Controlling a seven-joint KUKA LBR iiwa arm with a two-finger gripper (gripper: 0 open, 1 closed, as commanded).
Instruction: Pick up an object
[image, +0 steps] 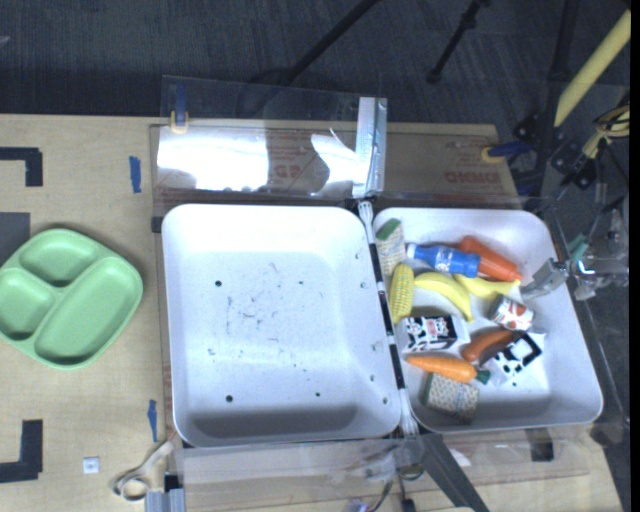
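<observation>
- Over the right bin (570, 395), at its far right rim, the end effector (549, 277) hangs just beside the pile of toy food; whether it is spread or pressed together cannot be told from this slanted view.
- Nothing is seen pinched by it, so the pick looks not yet made: by this view the task stands at its start, with the reach, the close and the lift all left to do.
- Candidates crowd the right bin: a blue bottle (445, 260) and an orange piece (490, 258) at the back, a banana (455, 290) and a corn cob (401, 290) in the middle, a carrot (442, 367) and a small black-and-white carton (431, 331) toward the front.
- Nearest the end effector lies a small red-and-white item (514, 316), a likely first target, though that is a guess.
- Items touch or overlap one another, so a clean grip may be hard to get.
- Left bin (270, 310) bears only scuff marks.
- Off to the left on the tabletop (60, 180) sits a green divided plate (65, 298), well apart from the action.
</observation>
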